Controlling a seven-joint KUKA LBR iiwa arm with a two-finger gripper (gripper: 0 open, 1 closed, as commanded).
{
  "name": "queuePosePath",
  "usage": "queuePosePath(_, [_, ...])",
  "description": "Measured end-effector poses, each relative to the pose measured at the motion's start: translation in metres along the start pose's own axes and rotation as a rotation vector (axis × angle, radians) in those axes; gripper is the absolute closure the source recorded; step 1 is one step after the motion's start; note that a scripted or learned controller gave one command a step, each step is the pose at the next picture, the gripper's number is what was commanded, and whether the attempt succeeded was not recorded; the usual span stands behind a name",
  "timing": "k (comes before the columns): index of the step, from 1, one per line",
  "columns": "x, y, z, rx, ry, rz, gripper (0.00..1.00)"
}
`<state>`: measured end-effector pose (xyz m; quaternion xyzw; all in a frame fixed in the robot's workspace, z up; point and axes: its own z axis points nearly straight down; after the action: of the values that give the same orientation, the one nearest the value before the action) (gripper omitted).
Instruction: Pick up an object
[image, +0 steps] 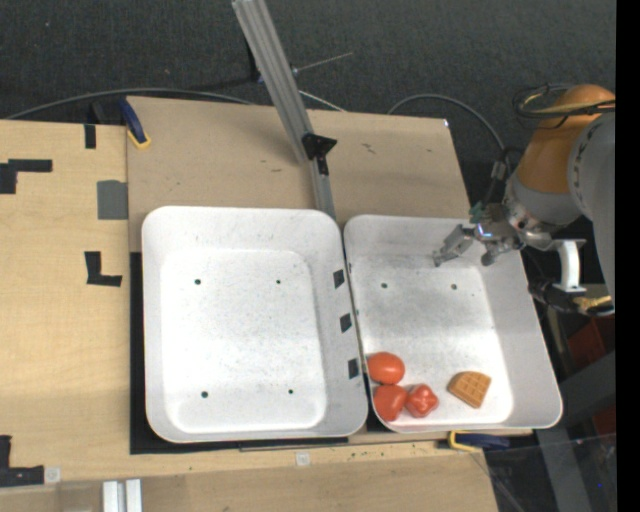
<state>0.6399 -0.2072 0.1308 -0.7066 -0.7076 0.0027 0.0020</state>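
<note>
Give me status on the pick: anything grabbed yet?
Nothing grabbed. The pincer sits over the far end of the right bin, nothing between its fingers. In hand: only positioning there. The three red pieces and the tan waffle-like piece lie at the bin's near end, apart from the pincer. Left: move to them, descend, close, lift.

1. No legible text, label, brand, number or sign is showing anywhere in the camera view.
2. Black tape pieces (97, 268) are lying on the bench (60, 330); they are forming no readable characters.
</note>
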Motion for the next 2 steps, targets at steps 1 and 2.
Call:
queuePosePath(1, [0.001,0.000,0.045,-0.004,-0.002,-0.001,0.00])
queuePosePath(2, [0.001,0.000,0.032,-0.005,-0.002,-0.002,1.00])
